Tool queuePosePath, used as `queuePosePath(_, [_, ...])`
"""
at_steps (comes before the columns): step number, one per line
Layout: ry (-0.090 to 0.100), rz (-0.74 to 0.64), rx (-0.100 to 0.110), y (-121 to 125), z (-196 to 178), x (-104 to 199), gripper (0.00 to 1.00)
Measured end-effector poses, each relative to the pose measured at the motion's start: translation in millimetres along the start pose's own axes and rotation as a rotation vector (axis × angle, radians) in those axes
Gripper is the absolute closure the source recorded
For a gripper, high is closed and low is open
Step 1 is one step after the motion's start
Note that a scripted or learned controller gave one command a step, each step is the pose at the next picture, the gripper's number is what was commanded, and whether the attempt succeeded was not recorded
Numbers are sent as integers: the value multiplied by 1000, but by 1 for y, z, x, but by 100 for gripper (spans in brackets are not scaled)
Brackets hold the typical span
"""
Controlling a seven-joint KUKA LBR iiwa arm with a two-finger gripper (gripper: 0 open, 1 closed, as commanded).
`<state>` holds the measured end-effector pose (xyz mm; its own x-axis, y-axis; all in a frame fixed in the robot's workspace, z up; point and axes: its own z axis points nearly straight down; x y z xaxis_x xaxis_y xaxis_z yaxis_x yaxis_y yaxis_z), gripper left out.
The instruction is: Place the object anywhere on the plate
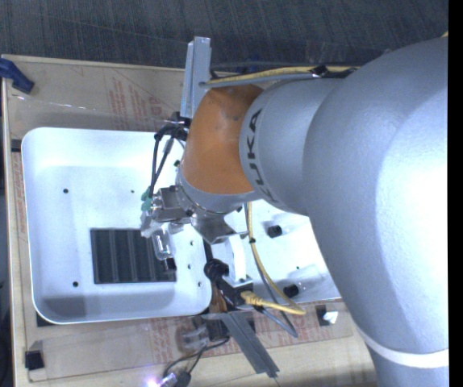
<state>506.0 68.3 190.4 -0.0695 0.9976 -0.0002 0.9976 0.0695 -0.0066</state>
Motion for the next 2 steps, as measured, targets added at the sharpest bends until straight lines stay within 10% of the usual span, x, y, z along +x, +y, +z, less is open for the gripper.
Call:
queuePosePath(1, [1, -215, -9, -6, 96, 52, 100])
queuePosePath(2, [-1, -428, -5, -30, -1, -15, 100])
